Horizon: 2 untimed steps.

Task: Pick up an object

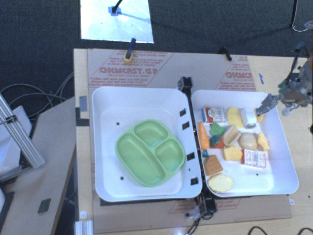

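At right of frame, the arm's gripper [274, 106] hangs over the upper right corner of the right bin [286, 173]. One grey finger slants down-left to just beside a white cylinder [249, 117]; whether the fingers are spread or pressed together cannot be told, and nothing shows pinched between them.

Right bin holds a loose cluster of toy foods, mostly in its upper and middle part: a red-and-white carton [213, 114] at upper left, a yellow piece [234, 116] next to it, the white cylinder beside that. Below these, an orange carrot [203, 135] along the left wall, a green piece [216, 129], a bread roll [231, 135], a pale round piece [248, 141], a yellow wedge [233, 153], a second red-and-white packet [255, 158], a brown cracker [213, 165], a round pale slice [220, 183] at lower left.

Left bin [110, 111] holds a green divided plate [149, 152], lying flat near centre.

Both bins sit side by side on the worktop [161, 65], over a sheet printed in red letters.
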### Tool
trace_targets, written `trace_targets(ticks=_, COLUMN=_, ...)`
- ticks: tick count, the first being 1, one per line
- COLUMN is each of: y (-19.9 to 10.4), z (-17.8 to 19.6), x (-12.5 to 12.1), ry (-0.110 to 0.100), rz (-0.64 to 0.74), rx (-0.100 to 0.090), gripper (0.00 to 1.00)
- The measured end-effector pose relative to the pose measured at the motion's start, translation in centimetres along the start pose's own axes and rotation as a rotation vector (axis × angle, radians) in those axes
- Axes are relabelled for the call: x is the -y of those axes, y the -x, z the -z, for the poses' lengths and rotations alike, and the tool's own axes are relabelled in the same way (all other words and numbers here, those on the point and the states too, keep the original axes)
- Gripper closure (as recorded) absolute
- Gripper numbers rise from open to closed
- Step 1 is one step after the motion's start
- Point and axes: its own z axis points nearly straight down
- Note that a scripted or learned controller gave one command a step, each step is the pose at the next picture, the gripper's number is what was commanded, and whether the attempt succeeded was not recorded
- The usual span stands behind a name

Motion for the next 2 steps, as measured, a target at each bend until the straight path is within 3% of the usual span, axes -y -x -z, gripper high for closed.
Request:
trace_targets(ticks=1, y=-0.1, z=0.7, x=-0.2, ry=0.012, rz=0.003, rx=0.003, gripper=0.0)
trace_targets(ticks=2, y=0.3, z=-5.5, x=-0.1, ry=0.007, rz=0.001, rx=0.001, gripper=0.0)
